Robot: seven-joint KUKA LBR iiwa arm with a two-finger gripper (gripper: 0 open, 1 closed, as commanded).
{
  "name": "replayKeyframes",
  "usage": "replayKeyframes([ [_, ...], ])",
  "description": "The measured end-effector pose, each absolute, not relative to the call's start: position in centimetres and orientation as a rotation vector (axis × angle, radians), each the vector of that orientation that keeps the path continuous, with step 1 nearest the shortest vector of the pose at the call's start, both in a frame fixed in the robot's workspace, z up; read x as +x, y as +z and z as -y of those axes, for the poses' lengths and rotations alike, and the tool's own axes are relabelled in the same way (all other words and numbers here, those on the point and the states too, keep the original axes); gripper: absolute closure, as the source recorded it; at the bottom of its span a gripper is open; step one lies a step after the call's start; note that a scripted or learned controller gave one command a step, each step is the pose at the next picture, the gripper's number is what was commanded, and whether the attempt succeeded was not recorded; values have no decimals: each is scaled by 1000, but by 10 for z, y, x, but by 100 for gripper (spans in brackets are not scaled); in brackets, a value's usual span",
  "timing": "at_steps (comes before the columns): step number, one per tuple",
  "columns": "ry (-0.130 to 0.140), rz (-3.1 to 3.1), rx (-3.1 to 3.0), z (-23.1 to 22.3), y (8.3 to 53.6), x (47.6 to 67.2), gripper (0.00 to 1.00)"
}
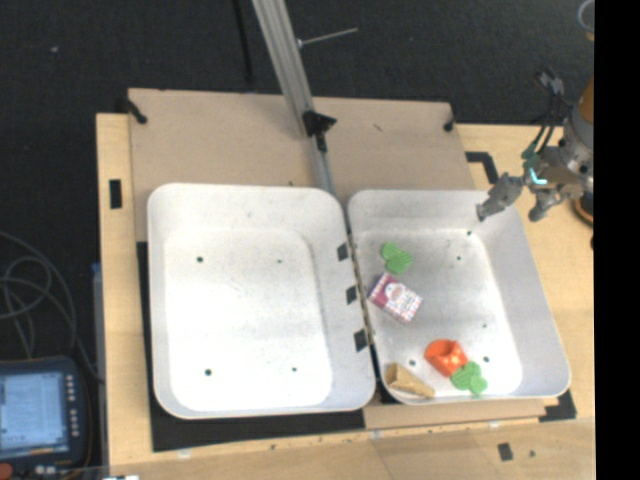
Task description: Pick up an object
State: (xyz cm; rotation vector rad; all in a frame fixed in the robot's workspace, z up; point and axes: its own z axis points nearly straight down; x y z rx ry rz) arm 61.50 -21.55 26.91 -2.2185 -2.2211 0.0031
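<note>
My gripper (518,197) hangs over the far right corner of the right bin (530,298), its two fingers spread apart with nothing between them. Everything I could take lies in that same bin, nearer its left wall and near edge. A small green piece (397,259) sits close to the left wall, and just beside it, toward the near edge, lies a pink and white carton (394,299), tilted on the bin floor. Down by the near edge are a red-orange lump (444,355) with a second green piece (469,379) touching it, and a tan wedge (409,380) tucked into the near left corner.

I judge the carton the best choice: it is the largest thing there, stands apart from its neighbours, and offers flat sides. To do this well I should travel across to it while staying high, turn my wrist so the fingers line up across its narrow width, then come straight down with the fingers wide and close only when they straddle it. The red-orange lump and its green neighbour touch, so a grasp there risks pushing one away. The wedge sits too close to the rim for my fingers to get round it.
</note>
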Motion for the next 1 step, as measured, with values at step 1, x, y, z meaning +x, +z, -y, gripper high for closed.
replayKeyframes([
  [1,2,2228,-2219,216,272,616,0],
])
